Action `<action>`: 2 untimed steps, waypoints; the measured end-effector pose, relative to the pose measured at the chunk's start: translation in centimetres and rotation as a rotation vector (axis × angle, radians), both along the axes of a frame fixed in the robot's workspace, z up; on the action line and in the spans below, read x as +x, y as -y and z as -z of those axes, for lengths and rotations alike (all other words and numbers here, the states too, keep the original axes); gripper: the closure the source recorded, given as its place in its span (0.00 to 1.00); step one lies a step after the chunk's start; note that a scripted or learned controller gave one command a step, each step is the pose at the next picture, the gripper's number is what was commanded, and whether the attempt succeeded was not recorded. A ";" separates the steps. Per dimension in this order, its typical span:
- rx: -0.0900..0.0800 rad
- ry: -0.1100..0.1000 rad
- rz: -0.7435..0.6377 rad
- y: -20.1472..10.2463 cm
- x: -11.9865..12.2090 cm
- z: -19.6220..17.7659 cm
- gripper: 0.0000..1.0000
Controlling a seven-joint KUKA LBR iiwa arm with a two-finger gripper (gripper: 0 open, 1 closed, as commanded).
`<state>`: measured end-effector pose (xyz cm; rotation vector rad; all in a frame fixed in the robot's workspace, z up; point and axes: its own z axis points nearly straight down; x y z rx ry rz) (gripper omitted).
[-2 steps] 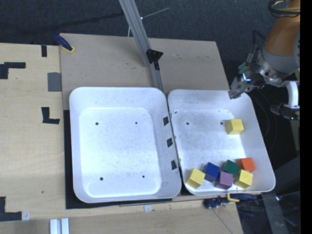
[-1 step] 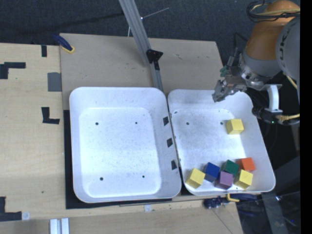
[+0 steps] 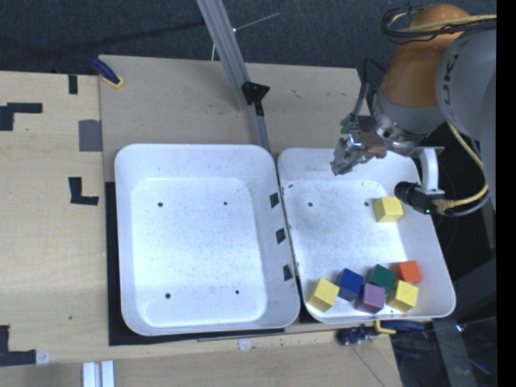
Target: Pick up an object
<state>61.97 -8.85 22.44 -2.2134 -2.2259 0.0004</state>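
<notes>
My gripper (image 3: pixel 345 161) hangs over the far edge of the right bin (image 3: pixel 339 224), pointing down and left, with nothing visible between its fingers. A lone yellow cube (image 3: pixel 388 209) lies in the right bin, to the right of and nearer than the gripper. Along that bin's near edge sits a cluster of cubes: yellow (image 3: pixel 324 293), blue (image 3: pixel 351 283), purple (image 3: pixel 373 297), green (image 3: pixel 381 277), orange (image 3: pixel 409 272) and another yellow (image 3: pixel 405 296).
The left bin (image 3: pixel 197 232) stands beside the right one, their rims touching. A slanted metal bar (image 3: pixel 234 59) runs from the top down to the gap between the bins. The arm's orange band (image 3: pixel 419 63) and cables fill the upper right.
</notes>
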 end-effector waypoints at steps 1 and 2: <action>0.001 0.000 -0.002 -6.4 -0.3 0.2 1.00; 0.000 -0.001 -0.001 -11.8 -2.1 0.3 1.00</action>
